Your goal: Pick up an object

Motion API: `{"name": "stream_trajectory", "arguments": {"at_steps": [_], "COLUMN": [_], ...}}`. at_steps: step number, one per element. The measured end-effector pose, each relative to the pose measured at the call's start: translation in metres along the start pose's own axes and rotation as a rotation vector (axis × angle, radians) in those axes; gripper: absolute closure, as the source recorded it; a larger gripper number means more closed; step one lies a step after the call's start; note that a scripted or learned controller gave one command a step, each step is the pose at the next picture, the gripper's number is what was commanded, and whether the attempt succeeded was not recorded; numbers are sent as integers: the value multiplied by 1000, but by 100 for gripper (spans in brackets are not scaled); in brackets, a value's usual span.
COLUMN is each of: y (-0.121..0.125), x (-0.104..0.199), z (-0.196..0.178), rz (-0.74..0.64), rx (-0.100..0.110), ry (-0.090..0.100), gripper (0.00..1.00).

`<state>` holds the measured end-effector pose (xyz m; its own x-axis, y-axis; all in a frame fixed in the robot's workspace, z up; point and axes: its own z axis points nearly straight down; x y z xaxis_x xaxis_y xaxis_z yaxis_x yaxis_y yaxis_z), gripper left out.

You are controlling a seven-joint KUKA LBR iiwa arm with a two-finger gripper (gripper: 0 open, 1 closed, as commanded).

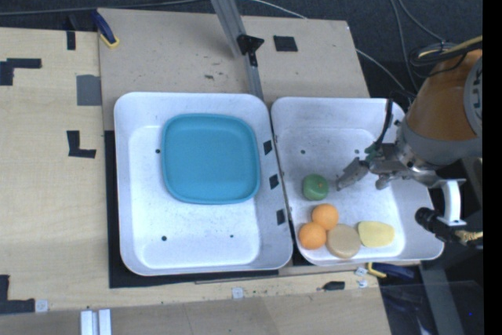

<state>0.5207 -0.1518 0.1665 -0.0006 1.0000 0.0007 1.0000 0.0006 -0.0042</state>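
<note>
Several small objects lie in the right bin (329,118): a green ball (315,186), two orange balls (324,215) (312,236), a round beige piece (343,241) and a yellow piece (376,233) along the front wall. My gripper (364,180) hangs over the bin's right half, to the right of the green ball and above the yellow piece. Its fingers are spread apart with nothing between them. One fingertip (345,180) points toward the green ball without touching it.
The left bin (141,247) holds a square blue plate (210,157). A grey metal bar (227,8) slants down from the top to the gap between the bins. Cables loop on the dark floor at the upper right.
</note>
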Motion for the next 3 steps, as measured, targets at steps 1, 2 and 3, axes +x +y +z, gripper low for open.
{"name": "stream_trajectory", "arguments": {"at_steps": [1,2,3], "y": [0,0,1], "x": [0,0,-1], "z": [42,78,66], "rz": [0,0,1], "rx": [0,-5,-8], "ry": [0,-2,-3], "gripper": [0,0,100]}}
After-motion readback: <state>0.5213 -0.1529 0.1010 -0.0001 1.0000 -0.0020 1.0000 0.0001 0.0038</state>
